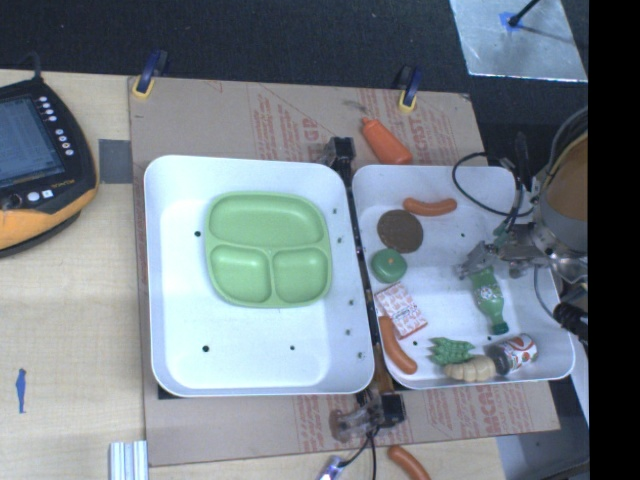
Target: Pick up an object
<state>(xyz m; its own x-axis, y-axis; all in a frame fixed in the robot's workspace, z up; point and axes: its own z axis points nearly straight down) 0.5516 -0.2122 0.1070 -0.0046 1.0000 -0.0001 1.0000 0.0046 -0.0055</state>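
Where the arm comes in from the right, its hand (490,260) hangs over the right bin (452,181), low above the upper end of a green bottle (489,301). The metal parts there blur into 1 grey cluster, so I cannot tell whether the hand is apart or together, and nothing shows plainly between its tips.

The bottle looks like the likeliest target. It lies on its side on the bin floor, tilted a little, cap end toward the hand. It is probably a light toy of hollow plastic: stiff enough to take a squeeze, but smooth and round, so it may roll or squirt out if caught off centre. My judgement is to take it across the body, midway along, with the tips square to its long axis, not at the narrow neck.

Other candidates lie in the same bin. A brown disc (400,230) sits flat and offers little edge. A green ball-like piece (389,265) would slip. 2 sausages, 1 near the top wall (430,207) and 1 at the left wall (396,345), look slim and easy to pinch across. A small can (517,352) lies in the lower right corner, crowded by a pale toy (470,370) and a leafy green one (451,349).

The left bin (180,348) holds a green divided plate (268,248).
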